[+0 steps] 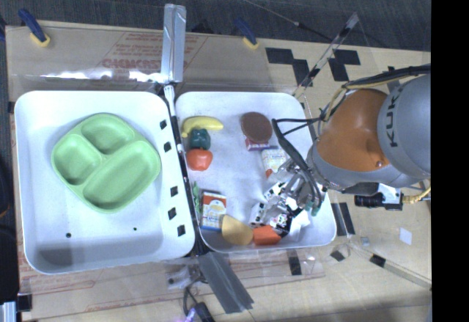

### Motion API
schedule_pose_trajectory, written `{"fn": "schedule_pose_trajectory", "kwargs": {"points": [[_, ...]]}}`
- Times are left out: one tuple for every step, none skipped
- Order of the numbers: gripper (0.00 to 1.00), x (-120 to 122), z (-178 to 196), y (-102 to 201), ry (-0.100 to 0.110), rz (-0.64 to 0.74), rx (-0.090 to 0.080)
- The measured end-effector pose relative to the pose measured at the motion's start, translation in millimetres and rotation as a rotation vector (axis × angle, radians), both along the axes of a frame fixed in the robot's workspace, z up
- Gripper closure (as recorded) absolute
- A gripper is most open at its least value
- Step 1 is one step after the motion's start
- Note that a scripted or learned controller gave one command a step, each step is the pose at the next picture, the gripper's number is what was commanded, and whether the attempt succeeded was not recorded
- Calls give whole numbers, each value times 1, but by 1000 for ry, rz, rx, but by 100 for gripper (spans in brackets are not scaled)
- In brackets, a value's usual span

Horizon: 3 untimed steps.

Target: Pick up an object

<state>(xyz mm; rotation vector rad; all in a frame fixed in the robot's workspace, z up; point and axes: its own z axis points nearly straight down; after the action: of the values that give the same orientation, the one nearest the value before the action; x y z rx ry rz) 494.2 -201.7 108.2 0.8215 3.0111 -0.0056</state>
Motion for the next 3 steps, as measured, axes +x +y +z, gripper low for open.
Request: {"fn": "schedule_pose_trajectory", "kwargs": {"points": [[0,-6,0,23,-19,-217,-3],[0,49,-1,27,-1,-225,8],[0,-4,1,69,-31,-201,0]]}}
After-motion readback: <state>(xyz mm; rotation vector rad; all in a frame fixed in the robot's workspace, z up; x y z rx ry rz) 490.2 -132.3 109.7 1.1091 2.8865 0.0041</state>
